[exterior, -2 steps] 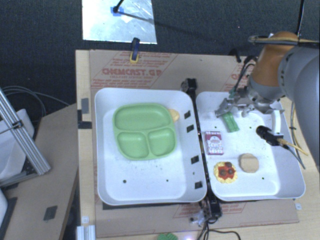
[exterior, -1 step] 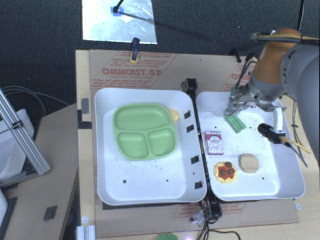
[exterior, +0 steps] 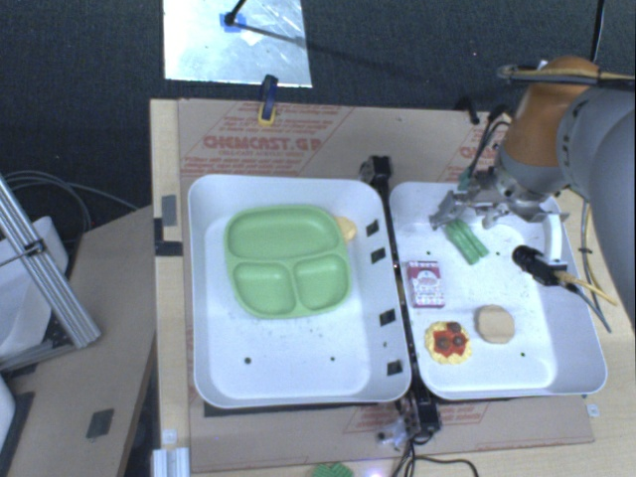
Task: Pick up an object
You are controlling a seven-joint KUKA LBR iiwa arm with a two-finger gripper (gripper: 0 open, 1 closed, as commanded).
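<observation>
In the right bin lie a green ribbed block, a red and white box, a small pizza toy and a tan round cookie. My gripper hangs over the bin's far part, right at the upper end of the green block. I cannot make out whether it touches the block. The other three things lie apart from it, nearer the front.
The left bin holds a green divided plate with a small yellow thing at its right rim. A black divider runs between the bins. The arm comes in from the upper right.
</observation>
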